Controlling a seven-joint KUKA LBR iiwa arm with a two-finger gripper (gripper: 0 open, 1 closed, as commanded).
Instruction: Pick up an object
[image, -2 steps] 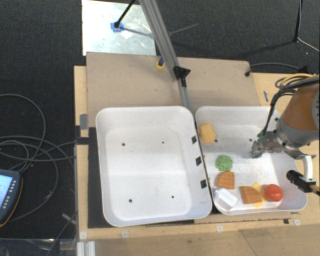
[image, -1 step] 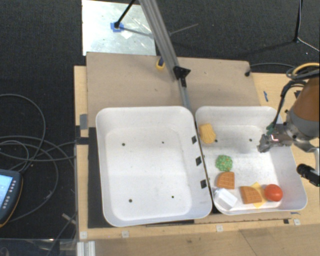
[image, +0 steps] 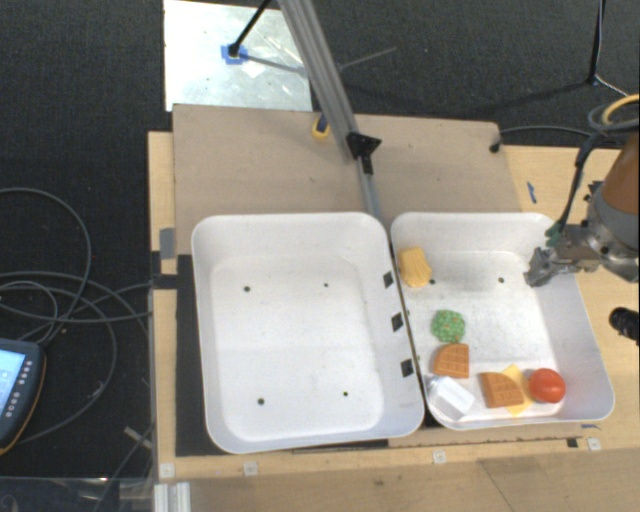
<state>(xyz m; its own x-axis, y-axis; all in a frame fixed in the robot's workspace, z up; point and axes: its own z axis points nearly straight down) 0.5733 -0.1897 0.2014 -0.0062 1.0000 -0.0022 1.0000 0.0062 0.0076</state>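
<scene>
The right bin (image: 570, 330) holds several small objects. A yellow piece (image: 414, 266) lies near its far left corner. Below it come a green bumpy ball (image: 448, 324) and an orange waffle piece (image: 452, 360). A white block (image: 451, 397) sits at the near left corner. Along the near wall are a brown toast piece (image: 498, 389) on a yellow slice (image: 515, 377) and a red tomato (image: 546, 385). My gripper (image: 540, 268) hangs at the bin's far right side, apart from all of them, with nothing seen in it.
The left bin (image: 290, 330) stands beside the right one, with black clips (image: 397, 322) along the shared rim. A slanted grey pole (image: 330, 90) crosses the back of the bench. Cables (image: 60, 300) and a tablet (image: 15, 385) lie on the floor at left.
</scene>
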